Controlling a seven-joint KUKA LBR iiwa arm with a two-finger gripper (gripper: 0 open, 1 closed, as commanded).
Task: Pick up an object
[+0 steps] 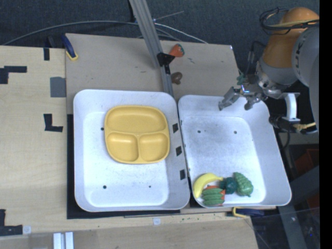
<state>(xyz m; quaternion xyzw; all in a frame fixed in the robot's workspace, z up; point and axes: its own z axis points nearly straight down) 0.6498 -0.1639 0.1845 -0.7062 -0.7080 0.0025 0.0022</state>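
a: what sits nearest the camera?
b: the front edge of the wooden bench (31,154), pale, with a few black tape marks. on it lie two white bins side by side. in the near corner of the right bin (259,139) there is a small heap of toy food: a yellow banana (205,181), a green and red piece (212,196) touching it, and a green leafy piece (242,184) just beside.
a: and the left bin (88,139)?
b: it holds a yellow divided plate (137,134) with three compartments, lying flat.
a: the arm?
b: the gripper (239,101) hangs over the far rim of the right bin, well apart from the toys, fingers spread and holding nothing.
a: farther back?
b: a brown board (114,61), a slanting grey pole (148,30), dark blue carpet (207,9) with thin cables. no writing i can read.
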